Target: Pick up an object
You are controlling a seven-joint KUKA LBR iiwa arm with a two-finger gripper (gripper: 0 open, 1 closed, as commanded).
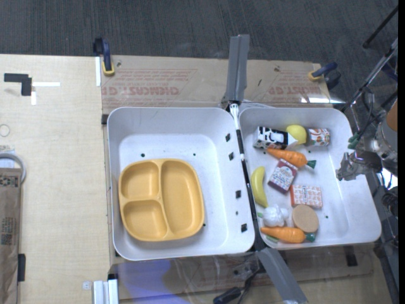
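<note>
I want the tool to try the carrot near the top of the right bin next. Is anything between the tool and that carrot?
Nothing visible stands between them. The tool hovers at the right bin's right edge, and bare bin floor lies between it and the carrot. The red carton lies just below the carrot, off that path.

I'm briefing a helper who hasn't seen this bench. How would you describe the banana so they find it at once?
Look at the right-hand white bin, the one crowded with toy food. Along its left wall, about halfway down, lies the banana, running lengthwise beside the wall. It is the long, curved, plain yellow piece; the lemon near the top is yellow too but round, and the two carrots are orange.
</note>
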